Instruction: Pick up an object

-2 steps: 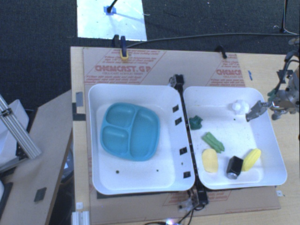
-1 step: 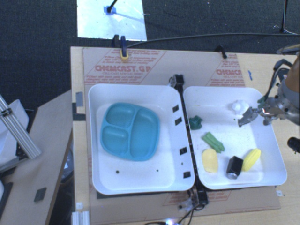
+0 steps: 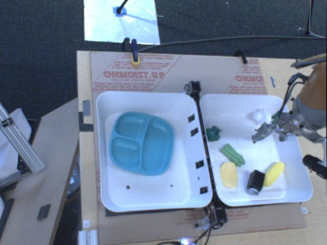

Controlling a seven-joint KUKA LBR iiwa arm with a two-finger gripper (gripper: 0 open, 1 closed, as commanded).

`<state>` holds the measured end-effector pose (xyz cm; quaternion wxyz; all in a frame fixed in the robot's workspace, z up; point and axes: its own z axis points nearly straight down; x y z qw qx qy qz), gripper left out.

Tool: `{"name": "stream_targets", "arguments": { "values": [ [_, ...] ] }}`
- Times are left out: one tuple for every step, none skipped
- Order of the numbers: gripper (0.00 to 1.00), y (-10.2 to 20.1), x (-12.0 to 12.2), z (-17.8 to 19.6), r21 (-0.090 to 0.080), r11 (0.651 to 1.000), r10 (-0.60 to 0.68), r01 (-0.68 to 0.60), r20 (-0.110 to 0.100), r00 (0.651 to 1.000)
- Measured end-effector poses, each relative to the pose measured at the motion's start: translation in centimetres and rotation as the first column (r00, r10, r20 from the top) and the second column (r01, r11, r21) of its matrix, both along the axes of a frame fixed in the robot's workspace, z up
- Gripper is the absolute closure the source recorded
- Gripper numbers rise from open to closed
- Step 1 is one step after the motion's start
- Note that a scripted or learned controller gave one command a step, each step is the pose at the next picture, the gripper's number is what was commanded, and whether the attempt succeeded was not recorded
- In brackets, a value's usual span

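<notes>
Objects for picking lie in the right bin (image 3: 306,188), 6 of them as far as I can count. Nearest to the gripper (image 3: 261,132) is a small white object (image 3: 259,115) in the far part of this bin, just beside the grey fingers. A dark green small object (image 3: 213,133) sits close to the left wall of the bin, near the divider between the 2 bins. A bit nearer to the camera, a light green long object (image 3: 232,154) lies at a slant. Just beside its near end is a pale yellow object (image 3: 229,175). To the right of it stands a black object (image 3: 255,181), maybe a small can, and it seems to touch a bright yellow object (image 3: 275,173) shaped like a corn cob or a banana.

The gripper hangs over the middle right part of the right bin, pointing to the left. Its fingers look narrow, almost together, and I see nothing between them; none of the objects is held. The arm (image 3: 311,98) comes in from the right, with its orange band above the wrist.

The left bin (image 3: 120,98) has 1 thing in it, a blue plate (image 3: 141,143) with 3 compartments, lying flat near the middle. Both bins rest on a board (image 3: 168,70) with red printed letters.
</notes>
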<state>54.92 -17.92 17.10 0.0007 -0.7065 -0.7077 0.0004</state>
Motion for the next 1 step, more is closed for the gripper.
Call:
{"name": "stream_targets", "arguments": {
  "values": [
    [0.00,0.06,0.76,-4.50,0.000,1.000,0.000,0.000,0.000,1.000]
  ]
}}
